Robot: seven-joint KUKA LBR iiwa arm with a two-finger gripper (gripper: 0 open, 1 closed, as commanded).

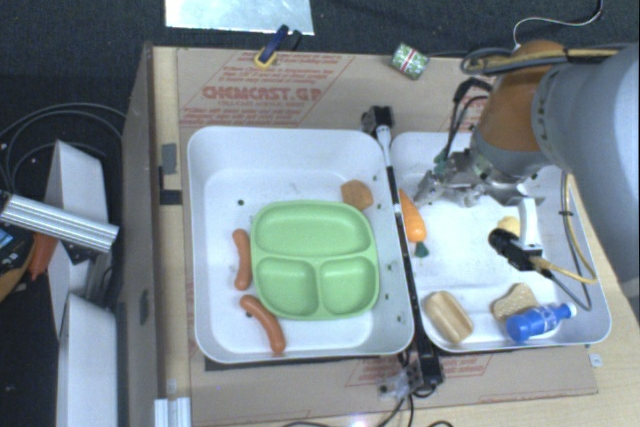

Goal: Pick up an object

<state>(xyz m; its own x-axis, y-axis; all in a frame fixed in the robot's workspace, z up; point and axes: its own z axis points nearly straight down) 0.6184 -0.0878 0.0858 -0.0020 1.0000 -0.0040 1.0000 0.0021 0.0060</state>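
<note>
1. A grey KUKA arm (590,110) with an orange band reaches in from the right over the right bin (590,330), its gripper (455,177) low in the bin's upper-left part; from this angle it cannot be told how wide the gripper stands or whether it has anything.

2. The nearest candidate, a toy carrot (413,220), lies against the divider at the right bin's left wall, just below and left of the gripper. It looks light, stiff and smooth; a hold across its thicker orange middle seems the safest bet, since the tapered end would likely slip.

3. Lower in the same bin sit a bread roll (448,316), a toast slice (515,299) and a blue bottle (535,321) lying on its side, the bottle touching the toast. The bottle appears rounded and liable to roll.

4. The left bin (215,165) holds a green divided plate (315,258), two sausages (241,259) beside it, and a small brown piece (356,194) near its upper-right corner.
</note>
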